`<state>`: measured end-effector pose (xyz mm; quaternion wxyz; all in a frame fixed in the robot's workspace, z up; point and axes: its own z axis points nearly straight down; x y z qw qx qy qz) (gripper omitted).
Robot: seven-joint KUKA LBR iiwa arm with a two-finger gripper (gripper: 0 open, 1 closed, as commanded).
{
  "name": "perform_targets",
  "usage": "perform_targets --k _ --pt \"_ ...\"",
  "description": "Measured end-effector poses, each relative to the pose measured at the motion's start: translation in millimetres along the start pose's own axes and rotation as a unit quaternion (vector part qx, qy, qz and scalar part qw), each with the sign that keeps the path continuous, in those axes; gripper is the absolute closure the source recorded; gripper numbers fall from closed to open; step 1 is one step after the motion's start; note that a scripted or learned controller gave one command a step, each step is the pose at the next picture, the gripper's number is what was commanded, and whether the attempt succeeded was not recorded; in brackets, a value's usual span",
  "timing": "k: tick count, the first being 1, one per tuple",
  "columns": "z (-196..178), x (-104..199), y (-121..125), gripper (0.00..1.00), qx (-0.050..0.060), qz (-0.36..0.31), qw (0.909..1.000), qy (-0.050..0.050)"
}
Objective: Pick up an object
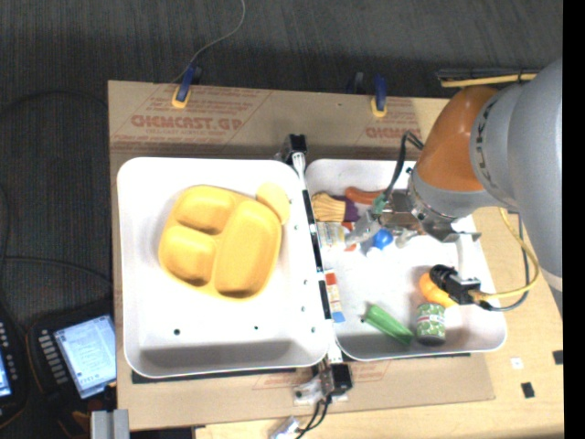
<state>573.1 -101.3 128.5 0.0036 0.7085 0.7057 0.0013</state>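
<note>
- Objects sit in the right bin (489, 337): brush (331, 208), blue piece (379, 241), orange item (433, 287), green marker (388, 325), small jar (430, 323).
- Camera view: gripper (395, 218) is low over the brush and blue piece; arm hides it, grip state cannot tell.
- Left bin (137, 337) holds a yellow divided tray (219, 239).
- Risk: tight clutter, could pinch two items or nudge one aside.
- Board (183, 122) reads "CHEMCAST GP".

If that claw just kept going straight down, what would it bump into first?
Probably the small blue object on the floor of the right bin, seemingly right under the gripper. The brush lies just beside it. Height is hard to judge from above.
</note>
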Motion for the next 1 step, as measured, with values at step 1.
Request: perform_targets --k 1 --pt "-9.7 -1.1 0.2 1.0 0.0 0.001 1.0 0.0"
